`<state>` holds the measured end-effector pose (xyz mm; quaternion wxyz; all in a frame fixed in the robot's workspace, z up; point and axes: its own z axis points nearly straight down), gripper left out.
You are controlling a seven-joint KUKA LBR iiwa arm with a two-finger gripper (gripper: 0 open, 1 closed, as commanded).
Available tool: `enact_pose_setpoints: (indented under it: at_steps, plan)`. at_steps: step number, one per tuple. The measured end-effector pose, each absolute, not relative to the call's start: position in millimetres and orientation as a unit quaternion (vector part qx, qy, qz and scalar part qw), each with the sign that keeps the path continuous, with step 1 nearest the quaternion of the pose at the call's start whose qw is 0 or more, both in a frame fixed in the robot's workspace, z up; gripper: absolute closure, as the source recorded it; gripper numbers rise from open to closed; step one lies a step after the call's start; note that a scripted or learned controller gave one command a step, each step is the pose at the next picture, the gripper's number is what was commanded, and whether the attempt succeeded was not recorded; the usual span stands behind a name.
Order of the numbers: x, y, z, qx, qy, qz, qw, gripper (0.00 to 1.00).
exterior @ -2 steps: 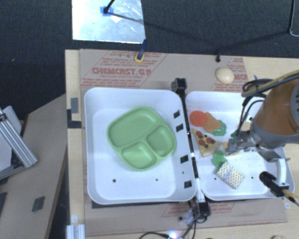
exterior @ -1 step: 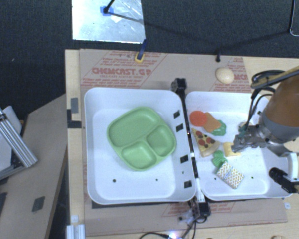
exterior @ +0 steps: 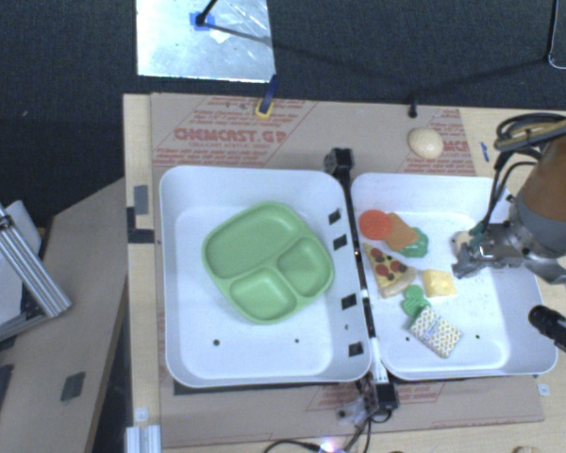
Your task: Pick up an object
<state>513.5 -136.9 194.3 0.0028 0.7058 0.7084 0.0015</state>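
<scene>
The right bin [exterior: 472, 196] holds several toy food pieces: a red-orange round piece [exterior: 375, 223], an orange-and-green piece [exterior: 408, 239], a pizza slice [exterior: 390, 268], a yellow block [exterior: 440, 283], a small green piece [exterior: 414, 300] and a patterned white packet [exterior: 436, 332]. My gripper [exterior: 464, 257] hangs over the right half of this bin, just right of the yellow block and slightly above it. Nothing is seen held in it.
A green divided plate [exterior: 267, 261] lies in the left bin [exterior: 184, 281]. A black divider [exterior: 352, 262] runs between the bins. A beige egg-shaped object [exterior: 425, 142] rests on the cardboard behind the right bin. The orange-banded arm [exterior: 552, 192] covers the bin's right edge.
</scene>
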Motion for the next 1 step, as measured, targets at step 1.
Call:
enact_pose_setpoints:
  at_steps: [1]
  plan:
    - [515.2, -137.1, 226.3, 0.705, 0.709, 0.0014, 0.002, 1.0]
